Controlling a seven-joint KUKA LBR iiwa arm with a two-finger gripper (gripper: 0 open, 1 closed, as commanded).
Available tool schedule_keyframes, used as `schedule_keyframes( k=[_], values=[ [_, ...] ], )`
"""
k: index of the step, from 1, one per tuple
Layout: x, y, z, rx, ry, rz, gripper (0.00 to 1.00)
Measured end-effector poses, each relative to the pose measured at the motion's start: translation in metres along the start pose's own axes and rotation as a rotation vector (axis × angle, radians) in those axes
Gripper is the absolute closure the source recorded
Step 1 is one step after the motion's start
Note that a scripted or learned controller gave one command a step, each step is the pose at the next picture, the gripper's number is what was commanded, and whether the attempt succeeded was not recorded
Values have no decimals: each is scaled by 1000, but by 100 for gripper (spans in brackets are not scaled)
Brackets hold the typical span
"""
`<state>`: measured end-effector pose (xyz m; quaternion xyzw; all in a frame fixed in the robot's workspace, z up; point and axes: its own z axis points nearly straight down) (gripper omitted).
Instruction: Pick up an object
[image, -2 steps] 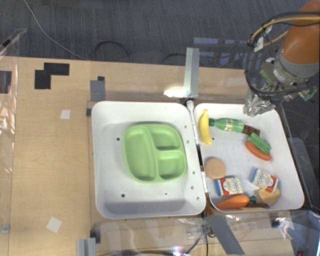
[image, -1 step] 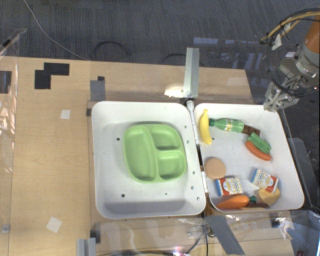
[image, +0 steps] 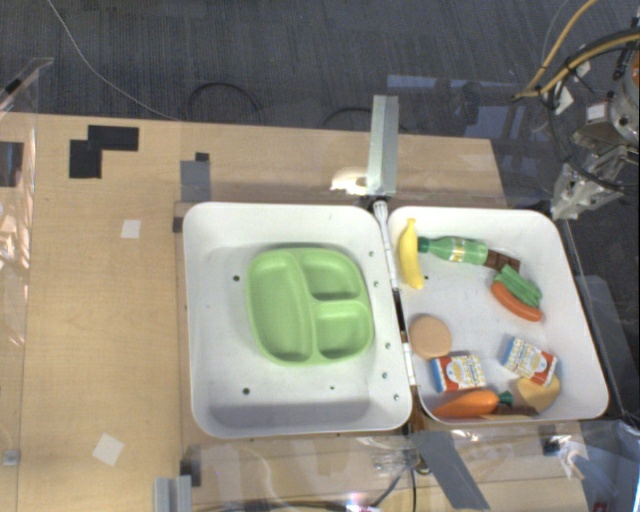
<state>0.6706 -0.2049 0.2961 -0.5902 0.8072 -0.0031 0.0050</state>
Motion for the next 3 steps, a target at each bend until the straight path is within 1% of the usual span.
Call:
schedule_keyframes(
  k=[1,2,3],
  values=[
    [32,99,44,-7,1,-293,100],
    [16,55,13,-1,0,-303,100],
    [-3,1,-5,-2,-1,-447,100]
  ],
)
